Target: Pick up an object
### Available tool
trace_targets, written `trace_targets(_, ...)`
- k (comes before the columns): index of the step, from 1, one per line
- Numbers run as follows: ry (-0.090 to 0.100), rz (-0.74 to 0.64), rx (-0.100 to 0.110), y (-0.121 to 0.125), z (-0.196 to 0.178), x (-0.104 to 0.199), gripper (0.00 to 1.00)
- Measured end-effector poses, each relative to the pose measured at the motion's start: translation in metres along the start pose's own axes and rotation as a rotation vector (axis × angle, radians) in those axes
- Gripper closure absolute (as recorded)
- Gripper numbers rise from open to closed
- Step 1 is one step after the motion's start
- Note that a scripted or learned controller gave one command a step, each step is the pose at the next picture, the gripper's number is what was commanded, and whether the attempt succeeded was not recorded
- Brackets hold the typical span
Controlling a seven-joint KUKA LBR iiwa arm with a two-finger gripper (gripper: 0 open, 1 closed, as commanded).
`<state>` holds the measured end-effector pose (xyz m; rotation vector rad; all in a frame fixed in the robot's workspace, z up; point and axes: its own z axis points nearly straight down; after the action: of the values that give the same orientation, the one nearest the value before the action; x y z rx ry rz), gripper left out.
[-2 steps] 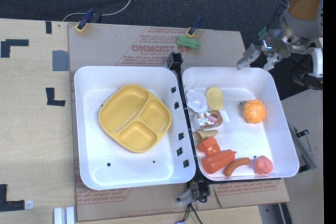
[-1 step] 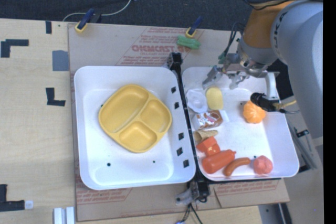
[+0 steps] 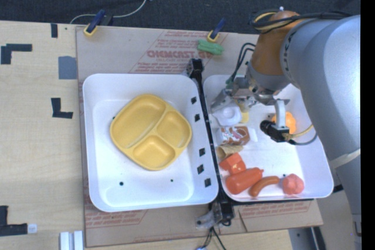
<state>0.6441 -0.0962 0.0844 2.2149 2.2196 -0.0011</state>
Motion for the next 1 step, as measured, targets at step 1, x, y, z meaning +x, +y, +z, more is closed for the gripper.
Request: trace_targets(1,0.003,0.003,0.0,-0.0168,-0.0021,-0.0327,0.0)
